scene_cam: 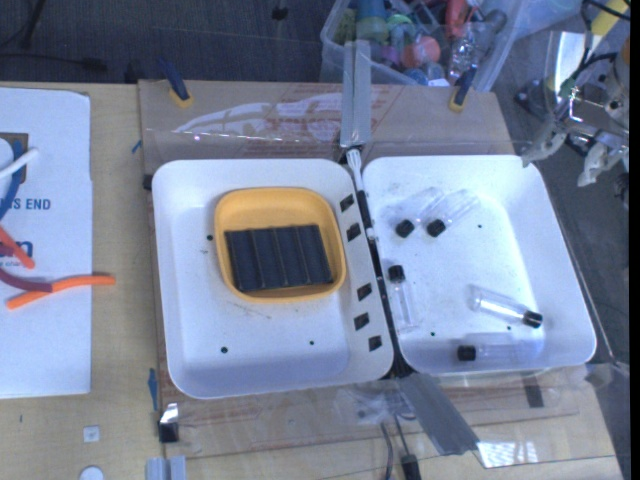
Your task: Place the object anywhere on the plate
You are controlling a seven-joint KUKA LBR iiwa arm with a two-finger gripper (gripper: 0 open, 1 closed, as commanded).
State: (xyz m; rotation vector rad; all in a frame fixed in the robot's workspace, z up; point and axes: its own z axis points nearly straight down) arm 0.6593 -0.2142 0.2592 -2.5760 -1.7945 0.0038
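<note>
Camera view. My gripper (585, 133) hangs past the right bin's (560, 268) far right corner, outside its rim; whether it is wide or narrow cannot be told.

Five clear vials with black caps lie flat in that bin. The nearest pair (432, 210) lies side by side, long axes slanting, caps toward the bench's front. A third (398, 293) lies along the divider. A fourth (505, 309) points its cap front-right. The fifth (495, 351) lies crosswise by the front wall, cap toward the divider.

Farthest from me, in the left bin (190, 298), a yellow plate (232, 213) carries a dark ribbed slab (278, 256).
</note>
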